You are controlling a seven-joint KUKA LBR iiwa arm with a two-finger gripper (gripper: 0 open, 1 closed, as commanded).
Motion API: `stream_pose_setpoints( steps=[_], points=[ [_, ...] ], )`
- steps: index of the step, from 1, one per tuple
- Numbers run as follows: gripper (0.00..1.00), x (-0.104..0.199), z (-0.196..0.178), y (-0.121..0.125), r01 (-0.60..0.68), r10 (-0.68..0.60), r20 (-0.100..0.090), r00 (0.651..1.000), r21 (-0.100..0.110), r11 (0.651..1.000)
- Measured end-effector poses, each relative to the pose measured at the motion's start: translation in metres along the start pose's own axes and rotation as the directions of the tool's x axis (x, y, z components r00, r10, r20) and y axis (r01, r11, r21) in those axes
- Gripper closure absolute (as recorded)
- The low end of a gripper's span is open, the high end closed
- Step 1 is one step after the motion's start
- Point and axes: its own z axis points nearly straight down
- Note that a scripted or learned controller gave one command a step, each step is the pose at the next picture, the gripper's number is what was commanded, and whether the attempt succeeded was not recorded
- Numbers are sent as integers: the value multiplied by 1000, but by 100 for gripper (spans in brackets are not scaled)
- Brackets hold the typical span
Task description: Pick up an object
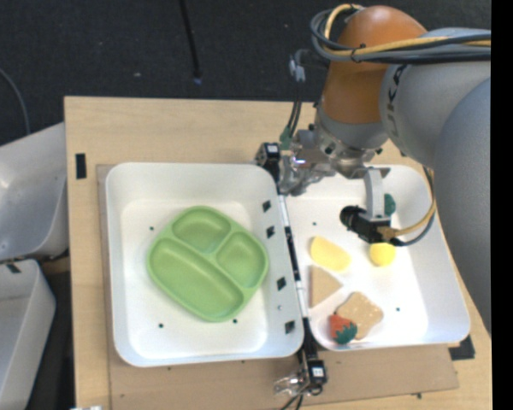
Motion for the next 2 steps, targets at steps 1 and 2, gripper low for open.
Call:
stream_pose_setpoints(
  steps=[1, 2],
  points=[
    [100, 42, 13, 25, 0, 0, 0, 1000, 0, 1000],
    [0, 39, 12, 24, -3, 3, 1, 1000, 2, 1000]
  ],
)
